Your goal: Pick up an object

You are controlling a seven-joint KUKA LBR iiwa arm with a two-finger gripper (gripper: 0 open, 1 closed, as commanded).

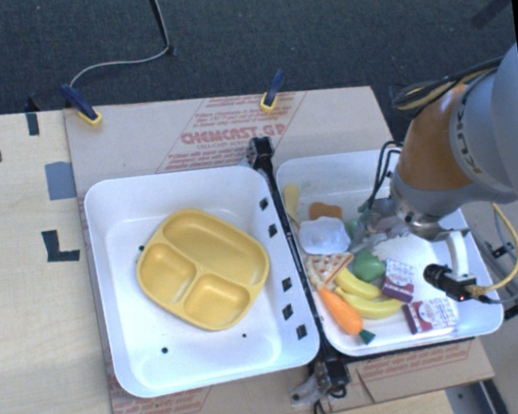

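Gripper low in right white bin; jaw state cannot be told. Round green plastic toy just below it, beside yellow plastic bananas. Judged light, rigid, slick; grasp across its widest middle.

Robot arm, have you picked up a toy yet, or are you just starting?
Not picked up yet, by the look of it. Done so far: the arm has reached into the right bin, and its tool is low among the toys, near the green one and the bananas. In hand: nothing I can see. Left to do: grab one toy and lift it. The yellow tray sits in the left bin.
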